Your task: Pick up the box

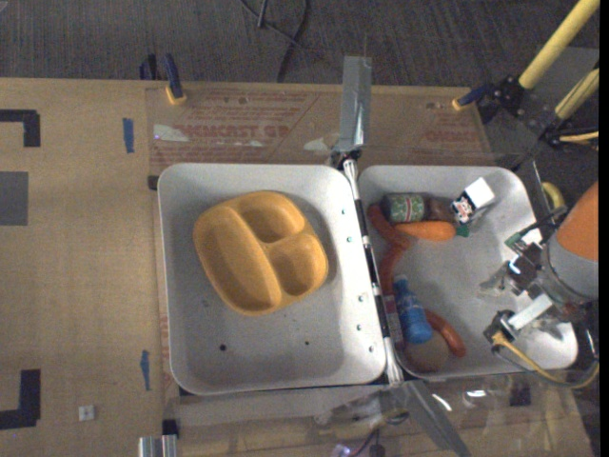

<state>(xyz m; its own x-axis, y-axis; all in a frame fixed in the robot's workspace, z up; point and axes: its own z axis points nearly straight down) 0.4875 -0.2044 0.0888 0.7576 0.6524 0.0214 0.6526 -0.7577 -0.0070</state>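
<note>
The box (473,201) is a small white carton with dark print. It lies near the back of the right bin (476,274), touching the right end of an orange carrot (425,229). My gripper (509,291) hangs over the right side of that bin, in front of the box and well apart from it. Its two fingers (521,252) are spread open, and only the bin floor shows between them. The grey arm with its orange band (580,236) comes in from the right edge.
A green can (406,207), a red sausage (385,231), a blue bottle (412,310), a second sausage (447,333) and a brown lump (428,354) lie along the right bin's left side. The left bin (190,331) holds a yellow divided plate (260,250).
</note>
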